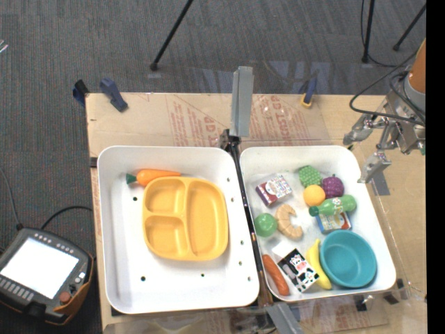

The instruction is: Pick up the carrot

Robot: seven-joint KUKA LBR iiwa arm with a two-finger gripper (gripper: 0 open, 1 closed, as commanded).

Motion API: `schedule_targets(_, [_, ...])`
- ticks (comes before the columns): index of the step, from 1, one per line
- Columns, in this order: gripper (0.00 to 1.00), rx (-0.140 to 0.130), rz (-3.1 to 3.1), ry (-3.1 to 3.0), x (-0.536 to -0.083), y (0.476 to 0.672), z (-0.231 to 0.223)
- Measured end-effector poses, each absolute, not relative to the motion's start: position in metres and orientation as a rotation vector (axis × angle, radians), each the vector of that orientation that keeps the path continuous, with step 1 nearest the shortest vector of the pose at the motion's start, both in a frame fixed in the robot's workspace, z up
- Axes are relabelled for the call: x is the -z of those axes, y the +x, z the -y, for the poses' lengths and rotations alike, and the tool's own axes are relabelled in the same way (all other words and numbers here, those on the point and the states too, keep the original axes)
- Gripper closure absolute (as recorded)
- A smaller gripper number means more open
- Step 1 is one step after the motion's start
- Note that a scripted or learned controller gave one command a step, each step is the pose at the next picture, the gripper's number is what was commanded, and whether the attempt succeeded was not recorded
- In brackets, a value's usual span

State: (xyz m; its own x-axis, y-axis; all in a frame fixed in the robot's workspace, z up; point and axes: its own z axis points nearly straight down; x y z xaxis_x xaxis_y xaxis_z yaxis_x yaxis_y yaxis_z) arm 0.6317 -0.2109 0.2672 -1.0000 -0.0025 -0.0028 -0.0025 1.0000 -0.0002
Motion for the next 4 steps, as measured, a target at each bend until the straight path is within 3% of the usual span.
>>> schedule_targets(1, [0.00, -0.010, -3.151, -0.106, -0.143, 0.624, 0.167])
schedule_targets(2, [0.00, -0.005, -3.145, -0.138, -0.084, 0.591, 0.151])
schedule_targets(3, [1.00, -0.002, -3.135, -0.149, -0.098, 0.595, 0.149])
schedule_targets(4, [1.00, -0.002, -3.121, -0.346, -0.113, 0.571, 0.117])
